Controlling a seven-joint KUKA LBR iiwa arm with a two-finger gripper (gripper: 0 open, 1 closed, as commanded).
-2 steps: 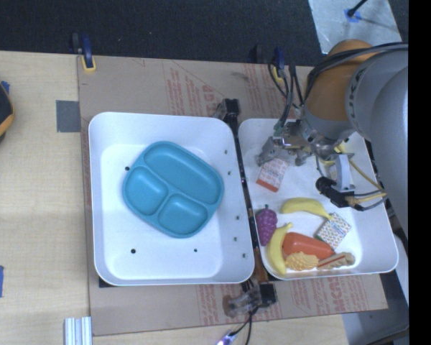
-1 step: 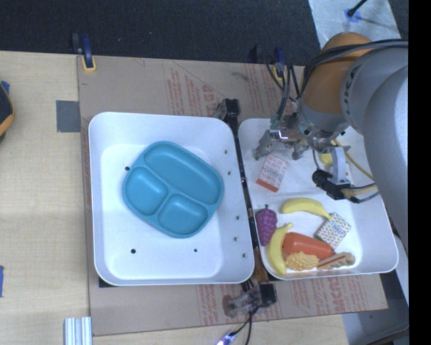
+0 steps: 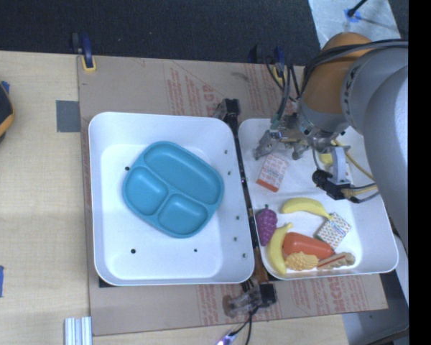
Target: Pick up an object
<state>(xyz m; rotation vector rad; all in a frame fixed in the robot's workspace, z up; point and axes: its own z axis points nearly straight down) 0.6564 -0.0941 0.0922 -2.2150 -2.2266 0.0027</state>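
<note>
1. Left bin (image 3: 100, 192): holds a blue divided plate (image 3: 172, 187), lying flat and well apart from the tool.
2. Right bin (image 3: 388, 254): a small red-and-white packet (image 3: 272, 172) lies near the top; it looks light and thin, best pinched across its short sides.
3. Lower in that bin, purple grapes (image 3: 266, 223), two bananas (image 3: 306, 206), a carrot (image 3: 306, 246) and a checkered block (image 3: 334, 229) crowd together, touching, leaving little room.
4. The tool (image 3: 281, 147) hovers just above the packet, prongs spread and gripping nothing; the bin walls stand near.
</note>
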